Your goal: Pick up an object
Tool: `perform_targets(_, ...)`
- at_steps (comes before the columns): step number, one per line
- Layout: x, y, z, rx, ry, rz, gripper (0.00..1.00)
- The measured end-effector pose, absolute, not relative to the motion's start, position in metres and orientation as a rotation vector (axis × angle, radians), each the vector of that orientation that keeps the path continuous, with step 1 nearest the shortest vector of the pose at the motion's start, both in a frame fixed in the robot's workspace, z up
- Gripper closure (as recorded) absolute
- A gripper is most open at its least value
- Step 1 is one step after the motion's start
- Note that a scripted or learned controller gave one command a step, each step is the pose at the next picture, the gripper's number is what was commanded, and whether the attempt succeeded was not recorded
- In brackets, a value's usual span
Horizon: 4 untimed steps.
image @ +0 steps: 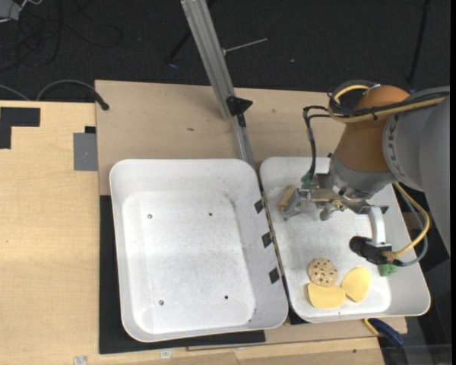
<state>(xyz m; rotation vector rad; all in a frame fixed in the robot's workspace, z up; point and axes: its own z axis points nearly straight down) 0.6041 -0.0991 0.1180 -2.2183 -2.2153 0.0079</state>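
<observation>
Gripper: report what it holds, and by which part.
Cannot be told. The gripper hangs over the far end of the right bin, well apart from the round cookie and two yellow pieces.

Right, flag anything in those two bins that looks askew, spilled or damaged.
Nothing stands out. The round cookie-like piece and two yellow pieces lie clustered at the near end of the right bin. The left bin sits flat, and the gripper hangs over the right bin's far end.
</observation>
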Motion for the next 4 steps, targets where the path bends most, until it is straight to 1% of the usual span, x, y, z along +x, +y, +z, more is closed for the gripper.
perform_targets(1,0.605,-0.101,0.131,-2.228,-2.209,0.003,1.0)
perform_targets(2,0.612,-0.095,0.187,-2.222,-2.223,-0.003,1.0)
perform_targets(3,0.613,-0.09,0.249,-2.223,-2.225,-0.004,1.0)
perform_targets(4,0.614,-0.091,0.295,-2.222,-2.225,-0.003,1.0)
